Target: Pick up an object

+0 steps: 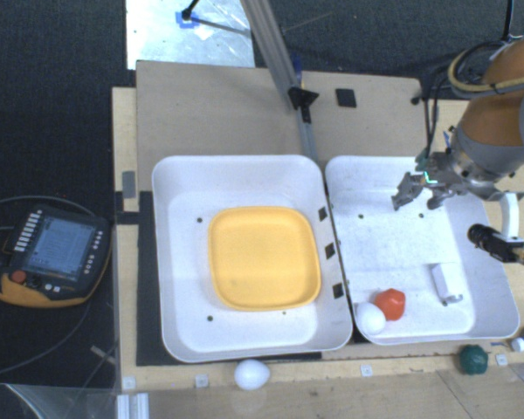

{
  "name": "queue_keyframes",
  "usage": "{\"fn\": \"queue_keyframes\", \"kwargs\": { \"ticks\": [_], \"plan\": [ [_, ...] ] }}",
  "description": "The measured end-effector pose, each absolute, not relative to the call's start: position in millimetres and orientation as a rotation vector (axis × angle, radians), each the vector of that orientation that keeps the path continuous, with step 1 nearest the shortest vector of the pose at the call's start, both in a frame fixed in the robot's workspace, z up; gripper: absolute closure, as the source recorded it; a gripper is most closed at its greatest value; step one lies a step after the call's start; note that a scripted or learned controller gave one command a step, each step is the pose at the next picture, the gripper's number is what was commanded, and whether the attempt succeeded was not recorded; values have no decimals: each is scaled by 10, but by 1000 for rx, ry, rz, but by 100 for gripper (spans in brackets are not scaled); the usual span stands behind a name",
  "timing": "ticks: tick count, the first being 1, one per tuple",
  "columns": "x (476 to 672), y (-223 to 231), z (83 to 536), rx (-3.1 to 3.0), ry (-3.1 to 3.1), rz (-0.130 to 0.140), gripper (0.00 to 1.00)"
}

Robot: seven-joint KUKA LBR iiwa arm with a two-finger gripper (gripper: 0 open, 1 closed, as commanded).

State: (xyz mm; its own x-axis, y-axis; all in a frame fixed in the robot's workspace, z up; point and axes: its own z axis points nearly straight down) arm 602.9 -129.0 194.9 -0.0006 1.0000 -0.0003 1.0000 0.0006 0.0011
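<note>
Far left of the bins, a handheld control pad (51, 260) with a screen lies on the dark floor. The left bin (179, 321) holds a square yellow plate (264, 257) at its middle. Just below that bin's lower edge, a white egg-shaped ball (251, 374) rests on the bench. The right bin (367, 177) shares its left wall with the first bin. In its lower left corner sit a white ball (370, 319) and, touching it on the right, a small red object (390, 303). Further right on the bin floor lies a small grey L-shaped piece (443, 285). The gripper (422, 194) hangs over the upper middle of the right bin, its fingers spread and holding nothing, well apart from the red object. Below the right bin's lower right corner a dark green ball (473, 359) rests on the bench.
</note>
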Motion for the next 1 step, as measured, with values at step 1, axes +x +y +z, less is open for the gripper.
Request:
{"fn": "queue_keyframes", "kwargs": {
  "ticks": [1],
  "plan": [
    [6029,-1290,1948,2220,2221,1,0]
  ]
}}
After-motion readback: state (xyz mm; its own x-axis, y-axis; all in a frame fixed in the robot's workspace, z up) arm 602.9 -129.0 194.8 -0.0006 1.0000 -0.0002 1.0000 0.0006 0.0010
